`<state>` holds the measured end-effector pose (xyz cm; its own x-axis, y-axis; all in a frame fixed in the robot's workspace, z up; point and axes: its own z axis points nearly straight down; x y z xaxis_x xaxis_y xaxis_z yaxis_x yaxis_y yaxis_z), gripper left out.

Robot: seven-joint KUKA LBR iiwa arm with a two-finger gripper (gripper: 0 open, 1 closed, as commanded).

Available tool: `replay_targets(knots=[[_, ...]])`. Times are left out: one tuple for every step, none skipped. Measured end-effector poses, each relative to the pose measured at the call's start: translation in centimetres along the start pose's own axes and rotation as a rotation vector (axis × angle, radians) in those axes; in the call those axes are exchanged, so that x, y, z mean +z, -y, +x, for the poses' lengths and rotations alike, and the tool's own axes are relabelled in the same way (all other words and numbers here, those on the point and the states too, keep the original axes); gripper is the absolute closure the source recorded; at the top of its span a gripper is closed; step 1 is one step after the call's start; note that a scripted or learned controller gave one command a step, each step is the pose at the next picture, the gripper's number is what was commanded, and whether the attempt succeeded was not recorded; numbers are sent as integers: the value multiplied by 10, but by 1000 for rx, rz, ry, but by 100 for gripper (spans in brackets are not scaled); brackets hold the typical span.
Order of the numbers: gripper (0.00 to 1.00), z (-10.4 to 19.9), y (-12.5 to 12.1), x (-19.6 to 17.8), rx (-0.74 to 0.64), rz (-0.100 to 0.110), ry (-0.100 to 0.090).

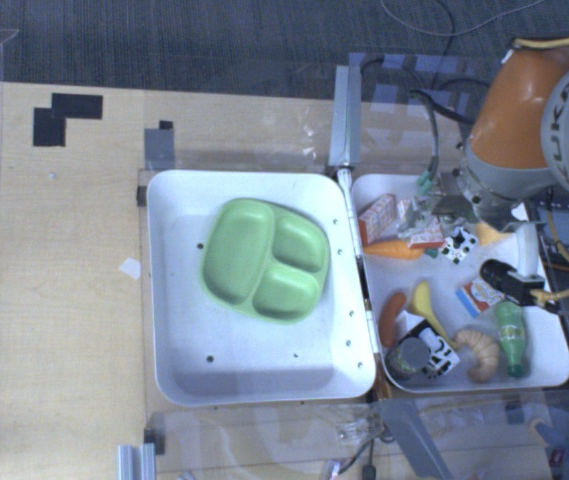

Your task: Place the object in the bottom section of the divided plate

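Note:
The green divided plate (pixel 264 258) lies in the left white bin (pixel 179 368), with one long section on its left and two smaller ones on its right. All of its sections are bare. The arm, with its orange band (pixel 519 98), reaches over the back of the right bin (pixel 554 368). My gripper (pixel 440 206) hangs low among the items there, just above an orange carrot (pixel 394 251) and beside a red and white packet (pixel 379 216). The wrist and the clutter hide what lies under it.
The right bin also holds a black and white cube (pixel 456 246), a yellow banana (pixel 424 303), a red sausage (pixel 392 313), a croissant (pixel 479 353), a green bottle (pixel 509 333) and a dark can (pixel 414 358). A metal divider (pixel 342 118) runs between the bins.

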<state>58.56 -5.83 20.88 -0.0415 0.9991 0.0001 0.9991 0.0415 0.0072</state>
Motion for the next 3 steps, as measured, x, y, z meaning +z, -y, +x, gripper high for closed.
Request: replay_targets(knots=[[100,25,71,24,31,4,0],[0,25,71,24,31,4,0],[100,25,69,13,29,-1,0]])
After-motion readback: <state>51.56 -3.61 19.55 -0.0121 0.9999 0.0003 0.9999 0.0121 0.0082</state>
